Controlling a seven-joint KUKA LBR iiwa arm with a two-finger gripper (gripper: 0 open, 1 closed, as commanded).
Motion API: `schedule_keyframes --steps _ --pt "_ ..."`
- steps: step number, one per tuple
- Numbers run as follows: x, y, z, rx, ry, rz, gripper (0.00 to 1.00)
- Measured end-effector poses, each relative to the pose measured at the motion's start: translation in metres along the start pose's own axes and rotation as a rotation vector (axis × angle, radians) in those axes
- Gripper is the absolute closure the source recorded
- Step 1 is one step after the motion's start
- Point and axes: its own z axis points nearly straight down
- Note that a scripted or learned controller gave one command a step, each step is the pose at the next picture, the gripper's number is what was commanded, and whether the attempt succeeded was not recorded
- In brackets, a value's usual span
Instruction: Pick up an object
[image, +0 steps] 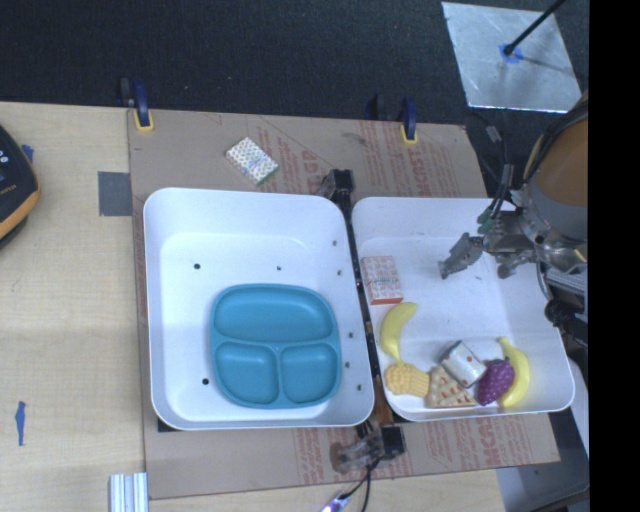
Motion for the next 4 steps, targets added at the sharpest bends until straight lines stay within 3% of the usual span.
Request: schedule_keyframes --steps 1,2,3,4 --pt "-0.084 0.025 0.110 0.001 -0.002 0.001 0.00" --pt "-0.085 0.025 0.099 0.001 -0.003 -0.003 1.00" --pt "-0.013 0.049 0.133 0.001 0.000 -0.002 1.00" --pt "-0.015 0.049 0.122 0.002 -0.001 -0.004 1.00"
